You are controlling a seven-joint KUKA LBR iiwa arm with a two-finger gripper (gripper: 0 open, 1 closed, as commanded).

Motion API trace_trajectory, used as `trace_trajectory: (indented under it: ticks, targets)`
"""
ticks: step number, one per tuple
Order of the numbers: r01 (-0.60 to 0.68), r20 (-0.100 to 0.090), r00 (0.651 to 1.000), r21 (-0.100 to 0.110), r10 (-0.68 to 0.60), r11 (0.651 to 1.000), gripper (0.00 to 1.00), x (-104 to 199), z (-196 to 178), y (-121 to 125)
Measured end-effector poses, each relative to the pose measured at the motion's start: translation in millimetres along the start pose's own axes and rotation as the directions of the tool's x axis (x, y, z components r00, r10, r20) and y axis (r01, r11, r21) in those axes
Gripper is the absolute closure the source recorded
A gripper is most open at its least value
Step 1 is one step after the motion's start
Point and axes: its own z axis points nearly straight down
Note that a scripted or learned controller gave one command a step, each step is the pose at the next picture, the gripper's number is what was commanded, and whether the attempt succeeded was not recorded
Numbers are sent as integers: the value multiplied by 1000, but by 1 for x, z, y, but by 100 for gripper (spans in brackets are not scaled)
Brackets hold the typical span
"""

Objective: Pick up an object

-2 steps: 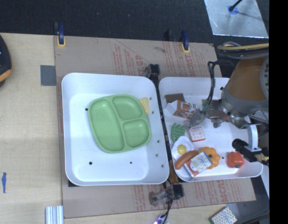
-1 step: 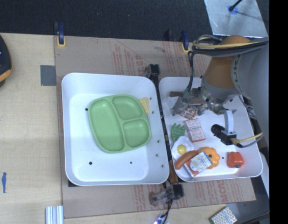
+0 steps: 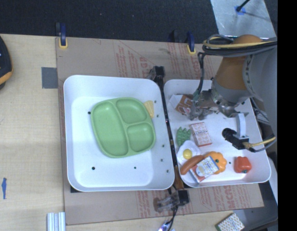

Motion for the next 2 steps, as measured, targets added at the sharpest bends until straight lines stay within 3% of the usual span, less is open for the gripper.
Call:
trace_trajectory:
  ticks: [1, 2]
  targets:
    - [2, -1, 1000, -3, -2, 1000, 0, 1, -1, 1]
    - [12, -22, 1000, 50, -11, 999, 0, -28, 11, 39]
